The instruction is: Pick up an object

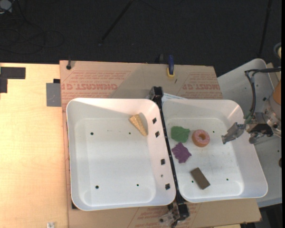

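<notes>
Arm: The grey arm reached in from the right of the camera view, its orange band showing at the frame's edge, above and to the right of the gripper.
Gripper: The gripper hung over the right rim of the right bin, pointing inward toward the bin's middle.
Gripper state: Two fingers could be made out, one reaching toward the doughnut and one nearer the wrist, with a gap between them; nothing lay in that gap, so the hand appeared open and held no object.
Right bin contents: A pink doughnut-shaped ring lay near the bin's middle, a short way left of the fingertip. A green lump sat just beside the ring, on its left. A purple piece lay just below the green lump. A brown block rested apart from these, toward the near wall.
Left bin: The left bin carried a tan wedge near its far right corner.
Bench: Both bins stood side by side on a sheet of printed cardboard, with a pale wooden top to the left.
</notes>
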Controlling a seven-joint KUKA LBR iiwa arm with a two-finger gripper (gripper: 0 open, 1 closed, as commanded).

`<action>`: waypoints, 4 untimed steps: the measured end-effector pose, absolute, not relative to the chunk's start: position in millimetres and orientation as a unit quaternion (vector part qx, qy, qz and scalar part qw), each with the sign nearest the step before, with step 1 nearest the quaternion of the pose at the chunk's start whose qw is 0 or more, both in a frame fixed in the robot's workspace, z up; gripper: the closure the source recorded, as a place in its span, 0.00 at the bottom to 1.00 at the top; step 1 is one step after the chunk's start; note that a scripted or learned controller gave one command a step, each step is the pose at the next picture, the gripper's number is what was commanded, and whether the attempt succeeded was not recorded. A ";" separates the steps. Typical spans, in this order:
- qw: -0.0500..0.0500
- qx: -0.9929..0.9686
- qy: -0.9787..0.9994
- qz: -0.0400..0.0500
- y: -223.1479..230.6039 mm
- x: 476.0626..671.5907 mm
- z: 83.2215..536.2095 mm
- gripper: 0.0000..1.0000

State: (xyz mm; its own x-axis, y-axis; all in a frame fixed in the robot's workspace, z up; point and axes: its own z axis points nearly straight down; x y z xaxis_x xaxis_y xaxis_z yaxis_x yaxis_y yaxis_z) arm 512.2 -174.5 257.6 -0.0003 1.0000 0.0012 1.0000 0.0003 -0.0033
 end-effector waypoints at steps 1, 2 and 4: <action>0.002 -0.707 -0.707 0.001 -175.3 512.0 267.2 1.00; -0.005 -0.706 -0.709 -0.004 -139.5 498.0 391.9 1.00; 0.002 -0.706 -0.709 0.001 -1.6 475.9 340.2 1.00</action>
State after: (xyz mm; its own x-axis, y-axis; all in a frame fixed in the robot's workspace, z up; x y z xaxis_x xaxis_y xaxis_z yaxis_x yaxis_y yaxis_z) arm 475.9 -1.6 340.2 -0.0044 1.0000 0.0007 1.0000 0.0044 -0.0043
